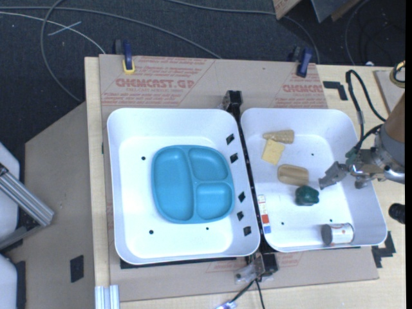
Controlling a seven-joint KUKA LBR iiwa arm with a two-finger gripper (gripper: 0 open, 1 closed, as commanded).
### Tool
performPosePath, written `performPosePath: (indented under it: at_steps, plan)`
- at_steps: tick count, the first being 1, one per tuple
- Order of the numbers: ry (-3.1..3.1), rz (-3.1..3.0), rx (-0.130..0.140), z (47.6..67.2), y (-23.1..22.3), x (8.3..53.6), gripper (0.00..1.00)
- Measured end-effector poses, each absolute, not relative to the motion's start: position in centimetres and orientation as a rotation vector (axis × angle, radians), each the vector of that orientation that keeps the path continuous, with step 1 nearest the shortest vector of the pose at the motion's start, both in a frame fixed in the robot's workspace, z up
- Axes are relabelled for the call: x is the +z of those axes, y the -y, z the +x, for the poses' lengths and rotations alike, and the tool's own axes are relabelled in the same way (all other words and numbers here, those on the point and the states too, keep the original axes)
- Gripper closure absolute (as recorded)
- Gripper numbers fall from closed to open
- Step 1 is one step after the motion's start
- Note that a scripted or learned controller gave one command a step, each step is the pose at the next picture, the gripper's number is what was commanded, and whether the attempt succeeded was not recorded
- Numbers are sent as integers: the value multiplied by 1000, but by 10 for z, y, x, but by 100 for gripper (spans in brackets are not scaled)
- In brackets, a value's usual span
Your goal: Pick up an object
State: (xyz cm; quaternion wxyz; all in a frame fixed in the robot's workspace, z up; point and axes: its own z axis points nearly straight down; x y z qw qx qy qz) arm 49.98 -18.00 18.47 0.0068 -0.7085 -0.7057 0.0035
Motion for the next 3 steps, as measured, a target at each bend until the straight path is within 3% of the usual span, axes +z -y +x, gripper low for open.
performPosePath:
  at_steps: [1,2,3]
  plan:
    - [2221,-2219,0,503,180,191,0]
    - [2216,-2215,4,501,174,129,0]
    - [2223,-2221,-1,502,174,105,0]
